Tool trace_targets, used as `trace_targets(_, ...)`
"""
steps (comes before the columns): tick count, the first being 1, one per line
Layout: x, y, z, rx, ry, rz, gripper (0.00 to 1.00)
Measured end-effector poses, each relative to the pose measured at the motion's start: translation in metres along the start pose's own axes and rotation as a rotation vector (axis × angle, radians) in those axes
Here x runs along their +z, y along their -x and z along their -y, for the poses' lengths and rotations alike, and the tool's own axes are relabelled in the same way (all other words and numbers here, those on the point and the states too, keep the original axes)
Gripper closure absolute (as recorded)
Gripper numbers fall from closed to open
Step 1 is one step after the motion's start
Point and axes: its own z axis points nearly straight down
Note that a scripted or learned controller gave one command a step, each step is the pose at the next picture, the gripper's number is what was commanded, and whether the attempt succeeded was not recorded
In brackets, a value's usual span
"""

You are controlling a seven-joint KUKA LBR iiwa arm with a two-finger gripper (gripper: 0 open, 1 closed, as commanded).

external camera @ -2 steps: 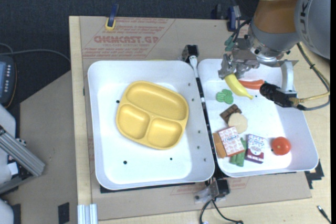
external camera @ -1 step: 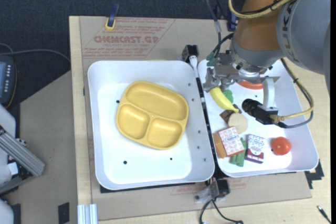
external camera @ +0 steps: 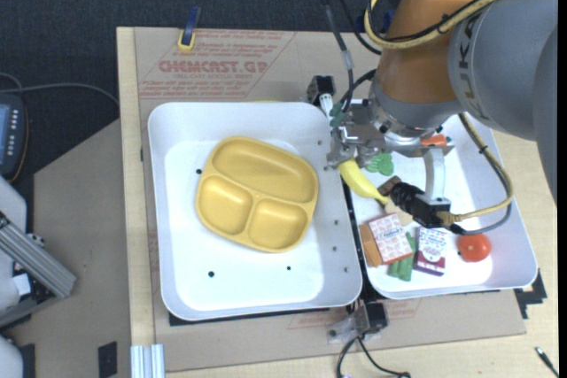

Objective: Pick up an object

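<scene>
Desk [external camera: 266,332] front edge is nearest, carrying two white bins side by side. Left bin [external camera: 173,217] holds one yellow divided plate [external camera: 257,193], lying flat near its middle. Pincer [external camera: 352,140] is low over the right bin's [external camera: 514,235] left rim, at the far corner; can't tell whether it is apart or together, and nothing is seen held. Banana [external camera: 357,180] lies just beside the pincer on the near side, with a small green piece [external camera: 383,164] next to it. Toward the front are two printed packets [external camera: 387,239] and a green scrap [external camera: 400,270]. Red ball [external camera: 475,248] is furthest right.
</scene>
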Motion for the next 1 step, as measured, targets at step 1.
trace_targets(1, -0.0008, 0.003, -0.0066, 0.003, 0.005, 0.001, 1.0)
